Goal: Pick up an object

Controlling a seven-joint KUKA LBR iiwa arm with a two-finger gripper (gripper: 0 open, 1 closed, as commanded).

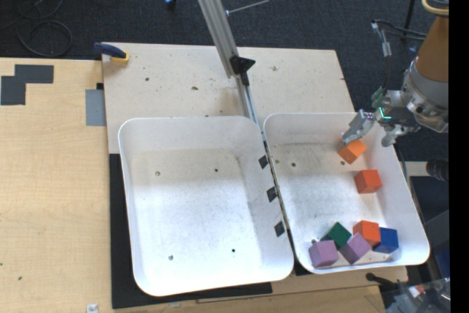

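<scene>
My gripper [366, 141] hangs over the far right corner of the right bin [311, 190], its fingers spread apart. A tilted orange block [352, 151] sits just under the left fingertip [350, 135], not between the two fingers. A red-orange block [368, 180] lies alone a little nearer the front. Clustered at the bin's front right corner are a green block [338, 234], an orange block [368, 231], a blue block [388, 239] and two purple blocks [323, 253] [357, 247].
The left bin [190, 194] stands beside the right one, with a ridge bearing black clips [270, 190] between them. A slanted aluminium post [216, 11] rises behind the bins. Wooden bench surface [51, 179] extends to the left.
</scene>
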